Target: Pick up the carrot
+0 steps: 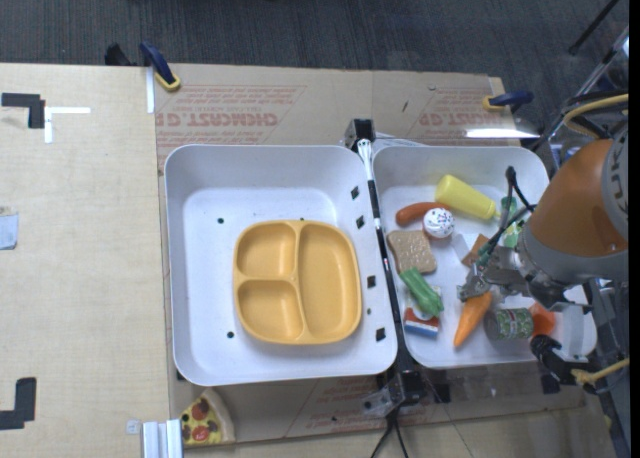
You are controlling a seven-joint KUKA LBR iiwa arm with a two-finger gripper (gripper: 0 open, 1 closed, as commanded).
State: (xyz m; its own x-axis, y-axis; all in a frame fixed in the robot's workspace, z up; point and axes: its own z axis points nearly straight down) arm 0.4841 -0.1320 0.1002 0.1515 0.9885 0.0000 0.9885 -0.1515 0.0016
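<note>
Can't tell if the jaws are apart or together: gripper [483,276] sits low in the right bin [392,168], right at the thick top end of the carrot [469,318], which lies tilted on the bin floor pointing toward the near wall. Around it: green can [512,323] just right, green pepper [423,291] and bread slice [411,250] left, yellow piece [465,196] farther back; yellow divided plate [297,281] in the left bin [190,276]

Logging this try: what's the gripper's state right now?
Gripper: at the carrot's top end in the right bin; open or closed cannot be told.
</note>
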